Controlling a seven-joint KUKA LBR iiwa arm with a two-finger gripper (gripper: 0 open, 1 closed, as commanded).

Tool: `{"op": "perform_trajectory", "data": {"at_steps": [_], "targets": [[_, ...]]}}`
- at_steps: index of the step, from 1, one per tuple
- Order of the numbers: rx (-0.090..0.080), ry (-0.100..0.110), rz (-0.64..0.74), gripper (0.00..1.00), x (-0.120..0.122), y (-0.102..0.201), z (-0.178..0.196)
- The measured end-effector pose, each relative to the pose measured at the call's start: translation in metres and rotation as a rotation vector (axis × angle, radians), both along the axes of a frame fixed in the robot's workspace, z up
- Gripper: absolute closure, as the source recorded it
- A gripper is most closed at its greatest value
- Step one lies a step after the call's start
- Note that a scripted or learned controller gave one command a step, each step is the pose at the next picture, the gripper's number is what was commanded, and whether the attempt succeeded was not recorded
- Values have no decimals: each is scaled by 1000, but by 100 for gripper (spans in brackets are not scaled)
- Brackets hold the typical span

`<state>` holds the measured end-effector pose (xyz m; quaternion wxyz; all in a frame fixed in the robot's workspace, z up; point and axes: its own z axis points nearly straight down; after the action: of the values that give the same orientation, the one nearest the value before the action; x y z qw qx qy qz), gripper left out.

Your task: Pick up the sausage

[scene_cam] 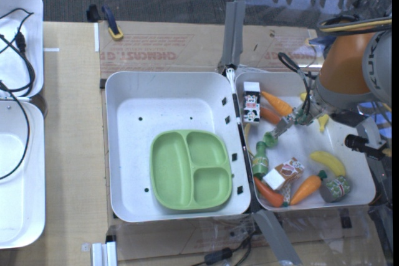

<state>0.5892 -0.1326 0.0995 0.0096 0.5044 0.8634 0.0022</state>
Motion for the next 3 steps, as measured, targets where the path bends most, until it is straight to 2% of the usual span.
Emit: {"op": "perform_trajectory", "data": {"at_steps": [1,2,3], "targets": [[6,21,15,0,-57,25,-9],[5,19,-34,0,24,19,-9],[7,22,-196,0,-60,26,-10]]}}
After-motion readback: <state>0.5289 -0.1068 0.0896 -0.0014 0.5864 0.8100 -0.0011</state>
